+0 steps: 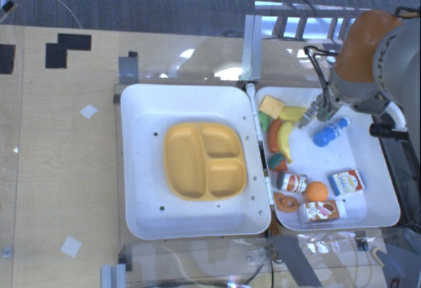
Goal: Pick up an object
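The right bin [375,168] holds several small items. A yellow block [271,106], a green piece [264,121], an orange-red piece [273,136] and a banana [286,140] lie along its left side. A blue bottle [330,132] rests on its side near the middle. My gripper [311,114] hangs low over the bin's upper part, between the banana and the blue bottle, just left of the bottle's cap end. Nothing is visibly in it.
Lower in the right bin lie a teal piece [277,162], a small can [291,182], an orange [316,191], a small carton [346,182] and a white packet [321,212]. The left bin [141,148] holds a yellow divided tray [204,160]. A metal frame [252,43] stands behind the bins.
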Controlling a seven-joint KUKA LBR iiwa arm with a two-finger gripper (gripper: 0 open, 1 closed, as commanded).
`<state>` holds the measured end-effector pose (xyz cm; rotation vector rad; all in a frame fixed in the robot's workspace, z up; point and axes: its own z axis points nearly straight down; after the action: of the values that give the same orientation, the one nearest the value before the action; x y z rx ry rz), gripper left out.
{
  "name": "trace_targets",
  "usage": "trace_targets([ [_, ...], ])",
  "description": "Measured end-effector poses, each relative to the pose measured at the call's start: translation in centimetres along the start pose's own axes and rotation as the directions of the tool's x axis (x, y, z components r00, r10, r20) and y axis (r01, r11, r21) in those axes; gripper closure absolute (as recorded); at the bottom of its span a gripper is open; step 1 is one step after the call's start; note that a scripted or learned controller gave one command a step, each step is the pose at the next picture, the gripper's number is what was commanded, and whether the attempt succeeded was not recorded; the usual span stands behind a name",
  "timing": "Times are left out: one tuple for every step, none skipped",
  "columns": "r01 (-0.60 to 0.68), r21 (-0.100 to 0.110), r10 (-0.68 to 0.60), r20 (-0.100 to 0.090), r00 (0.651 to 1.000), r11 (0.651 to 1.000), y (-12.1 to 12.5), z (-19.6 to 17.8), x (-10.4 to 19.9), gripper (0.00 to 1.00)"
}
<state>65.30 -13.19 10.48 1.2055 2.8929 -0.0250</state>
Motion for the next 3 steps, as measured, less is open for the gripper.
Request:
trace_targets([
  [-0.001,0.024,0.002,-0.033,0.999,1.000,-0.7,0.8,0.7,0.00],
  [0.134,0.023,-0.133,-0.033,0.991,0.991,0.6,1.5,1.0,0.00],
  [0.181,0.027,-0.180,-0.034,0.983,0.983,1.0,1.5,1.2,0.00],
])
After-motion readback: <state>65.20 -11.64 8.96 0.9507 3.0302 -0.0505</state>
